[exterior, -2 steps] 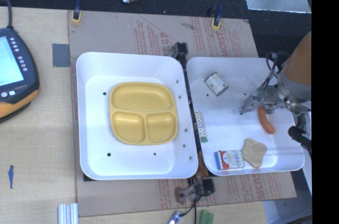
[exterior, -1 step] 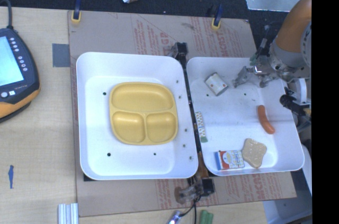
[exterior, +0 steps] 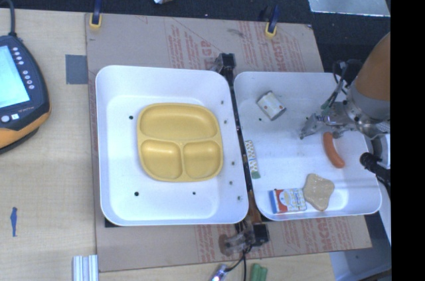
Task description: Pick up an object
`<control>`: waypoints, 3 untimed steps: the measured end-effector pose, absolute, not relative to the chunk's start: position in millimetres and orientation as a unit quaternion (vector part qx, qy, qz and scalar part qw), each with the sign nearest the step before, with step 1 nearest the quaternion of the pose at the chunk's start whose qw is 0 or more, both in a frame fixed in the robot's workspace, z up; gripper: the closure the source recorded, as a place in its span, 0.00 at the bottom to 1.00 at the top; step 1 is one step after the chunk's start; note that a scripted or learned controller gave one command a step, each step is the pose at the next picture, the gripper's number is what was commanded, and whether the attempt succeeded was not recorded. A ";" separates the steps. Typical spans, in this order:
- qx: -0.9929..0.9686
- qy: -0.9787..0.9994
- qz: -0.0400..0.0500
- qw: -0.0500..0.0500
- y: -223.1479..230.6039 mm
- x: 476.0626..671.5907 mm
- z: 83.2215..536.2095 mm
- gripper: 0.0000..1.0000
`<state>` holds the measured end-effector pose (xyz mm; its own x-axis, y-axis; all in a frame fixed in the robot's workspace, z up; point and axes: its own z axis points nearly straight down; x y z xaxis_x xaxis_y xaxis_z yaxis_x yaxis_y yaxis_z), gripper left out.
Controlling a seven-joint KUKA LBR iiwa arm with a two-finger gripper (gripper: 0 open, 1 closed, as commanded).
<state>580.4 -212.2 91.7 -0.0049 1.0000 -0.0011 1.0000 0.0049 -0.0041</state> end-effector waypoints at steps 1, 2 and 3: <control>-0.706 -0.708 0.000 0.001 -211.6 656.5 92.2 0.00; -0.705 -0.709 0.002 0.001 -212.1 586.3 91.8 0.00; -0.705 -0.709 0.002 0.001 -211.6 564.0 91.6 0.00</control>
<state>564.0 -211.6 91.6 -0.0053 1.0000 -0.0009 1.0000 0.0052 -0.0042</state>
